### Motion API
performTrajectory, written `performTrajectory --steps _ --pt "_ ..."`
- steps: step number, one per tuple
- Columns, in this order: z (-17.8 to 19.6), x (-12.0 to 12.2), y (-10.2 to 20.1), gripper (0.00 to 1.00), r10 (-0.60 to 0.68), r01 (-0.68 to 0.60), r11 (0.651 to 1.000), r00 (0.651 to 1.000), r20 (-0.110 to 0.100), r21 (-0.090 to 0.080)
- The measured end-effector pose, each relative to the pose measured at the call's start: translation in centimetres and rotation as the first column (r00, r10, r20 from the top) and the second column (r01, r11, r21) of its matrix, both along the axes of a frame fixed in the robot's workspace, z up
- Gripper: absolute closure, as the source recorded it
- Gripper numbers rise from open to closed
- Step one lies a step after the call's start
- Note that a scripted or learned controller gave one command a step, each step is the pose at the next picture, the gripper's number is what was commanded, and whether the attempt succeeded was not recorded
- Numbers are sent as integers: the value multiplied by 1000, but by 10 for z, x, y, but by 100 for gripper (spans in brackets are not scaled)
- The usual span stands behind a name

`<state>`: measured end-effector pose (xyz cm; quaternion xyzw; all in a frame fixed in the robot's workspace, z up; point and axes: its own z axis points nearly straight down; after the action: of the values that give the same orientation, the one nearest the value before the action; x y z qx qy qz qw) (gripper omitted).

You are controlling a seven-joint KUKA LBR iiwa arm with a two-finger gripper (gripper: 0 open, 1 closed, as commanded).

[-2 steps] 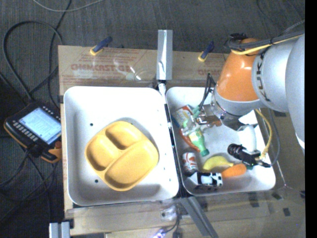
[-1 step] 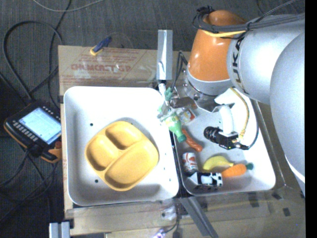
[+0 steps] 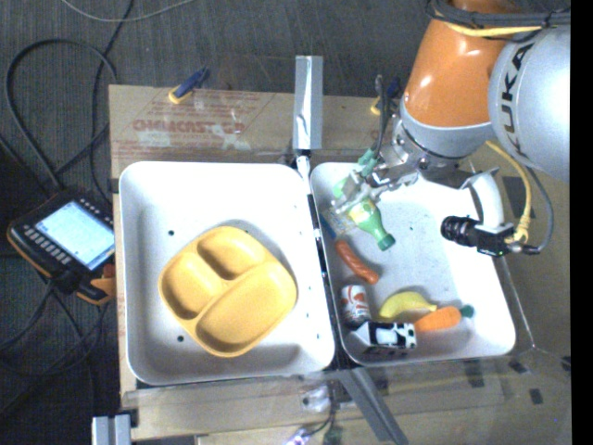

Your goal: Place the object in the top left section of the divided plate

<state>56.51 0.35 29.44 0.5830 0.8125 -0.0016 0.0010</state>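
A yellow divided plate lies in the left bin, with two small sections at its upper side and one large section below. My gripper hangs over the upper left corner of the right bin, just above a green bottle that lies tilted on the bin floor. The bottle's upper end sits under the gripper, so I cannot tell whether the two touch. The plate's sections hold nothing.
Below the bottle in the right bin lie an orange sausage, a small can, a banana, a carrot and a black-and-white carton. A metal divider stands between the bins at the back.
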Motion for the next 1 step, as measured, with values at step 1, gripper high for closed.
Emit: performTrajectory --steps 1 --pt "-58 -7 82 100 -51 51 999 999 -4 2"
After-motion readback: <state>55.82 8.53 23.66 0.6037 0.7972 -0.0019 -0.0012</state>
